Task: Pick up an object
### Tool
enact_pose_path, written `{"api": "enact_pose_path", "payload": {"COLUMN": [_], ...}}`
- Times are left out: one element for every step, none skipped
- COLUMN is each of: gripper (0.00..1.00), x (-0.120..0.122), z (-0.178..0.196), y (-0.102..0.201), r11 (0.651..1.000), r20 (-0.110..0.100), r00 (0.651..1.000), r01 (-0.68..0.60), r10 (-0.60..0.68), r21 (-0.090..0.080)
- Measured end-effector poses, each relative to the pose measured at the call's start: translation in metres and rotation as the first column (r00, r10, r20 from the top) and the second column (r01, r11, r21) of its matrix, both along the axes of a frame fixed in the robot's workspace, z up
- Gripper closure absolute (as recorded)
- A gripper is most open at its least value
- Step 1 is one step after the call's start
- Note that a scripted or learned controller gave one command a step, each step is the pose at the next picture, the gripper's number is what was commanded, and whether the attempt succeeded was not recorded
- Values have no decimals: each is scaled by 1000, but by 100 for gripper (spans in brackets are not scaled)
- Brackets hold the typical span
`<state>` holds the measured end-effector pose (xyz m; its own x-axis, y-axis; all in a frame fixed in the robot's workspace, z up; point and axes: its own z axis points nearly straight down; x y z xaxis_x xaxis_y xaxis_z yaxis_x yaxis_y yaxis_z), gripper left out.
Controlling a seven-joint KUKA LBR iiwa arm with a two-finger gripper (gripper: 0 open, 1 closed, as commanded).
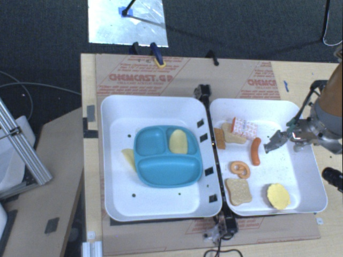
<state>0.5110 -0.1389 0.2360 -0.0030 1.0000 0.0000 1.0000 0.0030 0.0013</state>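
While the arm reaches in from the right, we find its gripper point(277, 141) poised over the right bin point(308, 167), just right of the red sausage point(255, 151) and touching nothing; whether its fingers are spread or pressed together we cannot tell. Taking the sausage as our landmark, we record a pretzel point(239, 168) just below and left of it, a toast slice point(238, 191) further below, and a round yellow piece point(278, 196) below and to its right. Up and left of the sausage lie a red-and-white packet point(244, 127) and a tan piece point(232, 137). Well to the sausage's left, the left bin point(115, 143) bears a blue divided tray point(161, 173) with a yellow item point(178, 141) in its upper right compartment.
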Motion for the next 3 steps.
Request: {"api": "enact_pose_path", "payload": {"gripper": [0, 0, 100], "x": [55, 5, 8], "z": [-99, -154, -141], "y": [49, 45, 45], "r11": [1000, 1000, 1000], "r20": [-4, -5, 2], "r00": [1000, 1000, 1000], "r01": [-7, 3, 3], "r10": [7, -3, -3], "r21": [3, 2, 0]}}
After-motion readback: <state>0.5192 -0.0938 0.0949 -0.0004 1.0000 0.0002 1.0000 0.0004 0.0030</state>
